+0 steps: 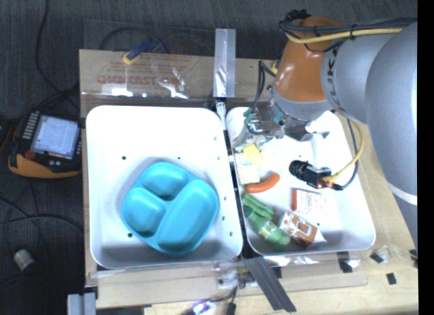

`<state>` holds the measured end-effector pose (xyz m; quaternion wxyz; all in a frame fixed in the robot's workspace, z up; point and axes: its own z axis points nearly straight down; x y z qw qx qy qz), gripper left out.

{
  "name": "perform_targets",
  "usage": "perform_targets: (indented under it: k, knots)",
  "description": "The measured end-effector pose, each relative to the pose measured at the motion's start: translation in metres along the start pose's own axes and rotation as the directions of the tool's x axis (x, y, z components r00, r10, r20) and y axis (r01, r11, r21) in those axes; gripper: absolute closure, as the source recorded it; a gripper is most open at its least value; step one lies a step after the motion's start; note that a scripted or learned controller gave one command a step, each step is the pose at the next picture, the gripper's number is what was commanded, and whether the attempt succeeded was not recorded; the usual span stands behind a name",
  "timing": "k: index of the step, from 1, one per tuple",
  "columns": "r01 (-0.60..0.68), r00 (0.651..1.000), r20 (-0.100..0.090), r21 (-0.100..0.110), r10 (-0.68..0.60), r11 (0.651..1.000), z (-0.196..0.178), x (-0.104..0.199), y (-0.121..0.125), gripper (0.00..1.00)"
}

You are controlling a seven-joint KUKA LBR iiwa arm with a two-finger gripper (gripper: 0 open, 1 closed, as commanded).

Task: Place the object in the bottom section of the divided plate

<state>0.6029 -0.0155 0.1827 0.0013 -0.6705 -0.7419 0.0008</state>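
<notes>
The gripper (256,130) hangs at the right bin's (359,229) far left; whether its fingers are spread or closed, I cannot tell; a small yellow block (251,152) just beneath looks light, stiff, best pinched across its flat sides; the blue divided plate (169,205) waits left.

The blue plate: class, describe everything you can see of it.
The plate is light blue, glossy like plastic, with rounded edges and three moulded sections: two smaller ones toward the upper left and one larger at the lower right. It lies face up, turned at an angle, in the left bin, toward its front. All three sections look empty.
</notes>
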Motion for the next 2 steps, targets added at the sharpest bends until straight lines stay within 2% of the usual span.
perform_targets:
  k: [1, 2]
  knots:
    - [0.045, 0.999, 0.001, 0.001, -0.045, 0.999, 0.0001, 0.0684, 0.0052, 1.00]
    - [0.044, 0.999, 0.001, 0.001, -0.044, 0.999, 0.0001, 0.0679, 0.0052, 0.00]
